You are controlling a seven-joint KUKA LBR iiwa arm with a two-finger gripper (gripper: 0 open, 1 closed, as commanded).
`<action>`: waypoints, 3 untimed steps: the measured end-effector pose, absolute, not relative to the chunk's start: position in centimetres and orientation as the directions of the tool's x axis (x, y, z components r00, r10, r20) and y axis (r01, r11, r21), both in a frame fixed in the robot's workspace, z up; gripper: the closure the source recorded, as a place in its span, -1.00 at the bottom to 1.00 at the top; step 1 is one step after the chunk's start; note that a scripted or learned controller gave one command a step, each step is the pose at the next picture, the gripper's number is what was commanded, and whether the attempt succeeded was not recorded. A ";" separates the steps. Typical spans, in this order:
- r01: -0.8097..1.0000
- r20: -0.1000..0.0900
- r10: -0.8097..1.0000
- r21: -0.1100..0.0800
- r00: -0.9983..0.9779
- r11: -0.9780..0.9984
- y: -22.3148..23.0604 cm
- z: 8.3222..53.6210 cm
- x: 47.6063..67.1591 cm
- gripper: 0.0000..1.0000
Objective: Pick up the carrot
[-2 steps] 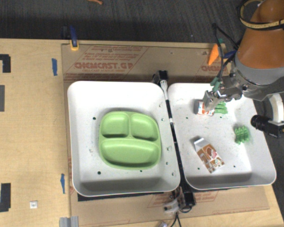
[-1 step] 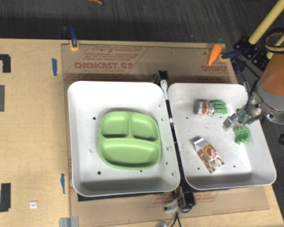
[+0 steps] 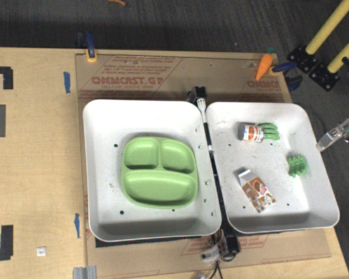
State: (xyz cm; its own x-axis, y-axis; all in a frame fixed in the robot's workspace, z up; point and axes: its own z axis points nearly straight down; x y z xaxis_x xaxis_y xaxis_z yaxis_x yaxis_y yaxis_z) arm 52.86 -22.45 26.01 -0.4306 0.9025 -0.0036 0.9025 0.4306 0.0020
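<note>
The carrot (image 3: 264,66) is not in a bin. It lies on the table (image 3: 41,156) just past the far edge of the right bin (image 3: 323,211), near that bin's far right corner. It is small and orange, with a bit of green on top, and it sits at a tilt. It looks like a toy, so I think it is light, hard and a little slippery. The best place to grab it is across its fat middle, not the thin tip. Inside the right bin are a little can (image 3: 252,133), a green bushy toy (image 3: 297,165) and a small packet (image 3: 256,192). The left bin (image 3: 99,156) holds a green plate (image 3: 160,171). A grey bit at the right bin's right edge may be the jaws; I cannot tell if they are wide or narrow.
</note>
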 end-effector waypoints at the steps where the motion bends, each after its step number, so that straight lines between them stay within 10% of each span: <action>1: 0.923 -0.002 0.923 0.003 -0.386 0.386 -15.5 25.3 58.7 1.00; 3: 0.964 -0.001 0.964 0.003 -0.267 0.267 -1.0 27.2 66.3 1.00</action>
State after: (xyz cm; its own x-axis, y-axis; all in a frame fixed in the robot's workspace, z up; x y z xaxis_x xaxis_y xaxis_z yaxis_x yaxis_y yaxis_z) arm 66.31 -1.01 27.23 -0.2671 0.9637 -0.0007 0.9637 0.2671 0.0032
